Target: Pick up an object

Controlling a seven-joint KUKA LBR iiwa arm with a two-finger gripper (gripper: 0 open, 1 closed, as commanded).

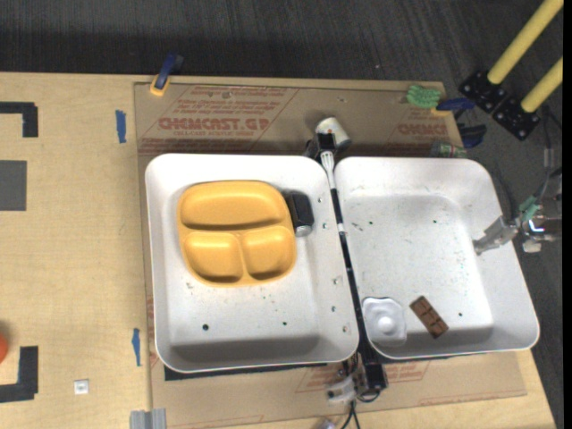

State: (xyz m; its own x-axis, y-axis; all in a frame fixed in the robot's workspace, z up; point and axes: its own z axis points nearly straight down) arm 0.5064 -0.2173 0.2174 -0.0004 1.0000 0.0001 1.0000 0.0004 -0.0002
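Note:
A yellow three-compartment plate (238,231) lies in the left bin (179,320), toward its back. A small black object (299,213) rests against the plate's right edge. In the right bin (465,195), a small brown block (428,316) lies near the front wall. A clear plastic cup-like piece (384,318) sits in that bin's front left corner.
The bins stand side by side on a cardboard sheet (223,114) over the wooden bench. A metal clip with a green tag (517,227) sits at the right bin's right rim. Yellow poles (534,27) cross the top right corner. A white fitting (330,134) sits behind the bins' seam.

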